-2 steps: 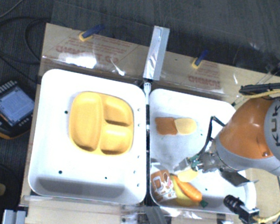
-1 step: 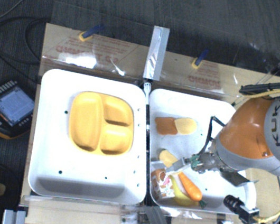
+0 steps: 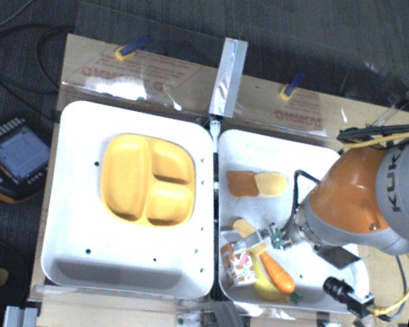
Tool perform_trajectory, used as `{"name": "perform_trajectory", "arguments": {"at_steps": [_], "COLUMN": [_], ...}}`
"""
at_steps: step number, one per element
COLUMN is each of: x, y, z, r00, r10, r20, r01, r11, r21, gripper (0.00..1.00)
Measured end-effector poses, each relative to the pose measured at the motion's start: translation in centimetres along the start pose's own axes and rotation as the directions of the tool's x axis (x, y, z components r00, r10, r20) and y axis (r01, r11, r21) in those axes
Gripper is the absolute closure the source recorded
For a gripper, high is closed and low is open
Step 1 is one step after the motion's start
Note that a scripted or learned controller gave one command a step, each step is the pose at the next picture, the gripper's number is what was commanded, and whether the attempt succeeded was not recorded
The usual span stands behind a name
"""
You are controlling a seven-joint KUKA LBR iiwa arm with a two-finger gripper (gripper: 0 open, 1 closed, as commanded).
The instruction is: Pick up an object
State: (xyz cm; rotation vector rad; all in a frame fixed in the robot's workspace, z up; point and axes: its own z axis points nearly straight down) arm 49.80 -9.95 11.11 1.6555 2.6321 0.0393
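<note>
Step in hand, as I judge it: the descent for a grab in the right bin (image 3: pixel 225 155), so do it slow and straight down, w/ the pincer (image 3: pixel 279 238) centred over one item, not the gap between two, since the pile here is tight and a skewed drop would just shove things around. Pincer sits low over the bin's middle, under the orange wrist band (image 3: pixel 348 196); can't tell if it's spread or pressed together, the tip is small and partly masked by the arm, and nothing can be seen pinched in it. Likeliest target: the carrot (image 3: pixel 279 274), lying tilted just below and a bit right of the pincer, near but prob. not touching it. It rests against a yellow piece (image 3: pixel 265 288) beneath it and next to a small printed carton (image 3: pixel 237 265) on its left. A pale yellow chunk (image 3: pixel 244 227) lies just left of the pincer, about as close. Further up the bin, well apart from the tip, a brown slab (image 3: pixel 241 182) and a cream-coloured round piece (image 3: pixel 270 183) lie side by side, touching. Best bet: align the pincer across the carrot's narrow width, not along it, and close only once down at bin-floor level. Left bin (image 3: pixel 69 174) has a yellow divided tray (image 3: pixel 149 180), no part in this step.
</note>
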Motion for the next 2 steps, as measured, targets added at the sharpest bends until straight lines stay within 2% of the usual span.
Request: {"name": "perform_trajectory", "arguments": {"at_steps": [1, 2], "x": [-0.3, -2.1], "y": [0.1, 1.1], "z": [0.1, 0.2], "r00": [0.907, 0.916], "r10": [0.421, 0.4], "r20": [-0.003, -0.002], "r01": [-0.421, -0.4], "r11": [0.907, 0.916], "r21": [-0.007, -0.008], "gripper": [0.0, 0.0]}}
